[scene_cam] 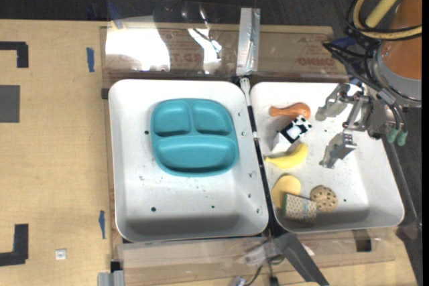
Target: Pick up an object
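Note:
In the right bin [375, 201] lie several small items: an orange drumstick-shaped toy [290, 110], a black-and-white block [295, 129], a yellow banana [289, 156], a yellow wedge [284, 185], a round cookie [324, 197] and a tan-and-green packet [299, 208]. My gripper [333, 129] hangs over the bin's middle right, to the right of the banana and the block. Its two fingers stand apart, open, with only bare bin floor between them. It touches none of the items.
The left bin [127, 197] holds a teal divided plate [194, 136]. A clear plastic sheet [174, 43] and a metal strip [248, 40] lie behind the bins. Cables and the arm's orange band [402, 43] crowd the upper right.

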Robot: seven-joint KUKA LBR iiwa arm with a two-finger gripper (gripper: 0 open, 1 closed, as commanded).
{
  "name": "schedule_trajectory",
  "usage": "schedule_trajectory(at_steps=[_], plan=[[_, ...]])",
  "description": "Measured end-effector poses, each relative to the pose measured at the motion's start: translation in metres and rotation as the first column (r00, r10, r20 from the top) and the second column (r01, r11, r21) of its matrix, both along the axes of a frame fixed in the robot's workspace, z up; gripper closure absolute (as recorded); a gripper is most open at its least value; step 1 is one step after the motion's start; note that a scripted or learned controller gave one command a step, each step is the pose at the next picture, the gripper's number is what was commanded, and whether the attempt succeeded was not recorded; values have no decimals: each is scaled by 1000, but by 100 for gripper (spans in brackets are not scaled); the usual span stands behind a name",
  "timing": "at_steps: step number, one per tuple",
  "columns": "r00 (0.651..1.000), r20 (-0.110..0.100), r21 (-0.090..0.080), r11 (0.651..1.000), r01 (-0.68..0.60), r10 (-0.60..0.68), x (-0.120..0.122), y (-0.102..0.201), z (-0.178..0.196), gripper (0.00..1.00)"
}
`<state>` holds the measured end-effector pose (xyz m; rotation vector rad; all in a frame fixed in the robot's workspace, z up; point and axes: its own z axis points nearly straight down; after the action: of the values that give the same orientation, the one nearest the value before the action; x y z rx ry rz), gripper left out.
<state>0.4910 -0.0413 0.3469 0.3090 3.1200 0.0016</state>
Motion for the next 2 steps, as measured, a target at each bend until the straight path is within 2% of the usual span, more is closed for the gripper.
schedule_trajectory(at_steps=[1,2], plan=[[996,-12,1,996,84,-84,61,-14,-123,0],[1000,-7,0,1000,-21,21,1,-58,-190,0]])
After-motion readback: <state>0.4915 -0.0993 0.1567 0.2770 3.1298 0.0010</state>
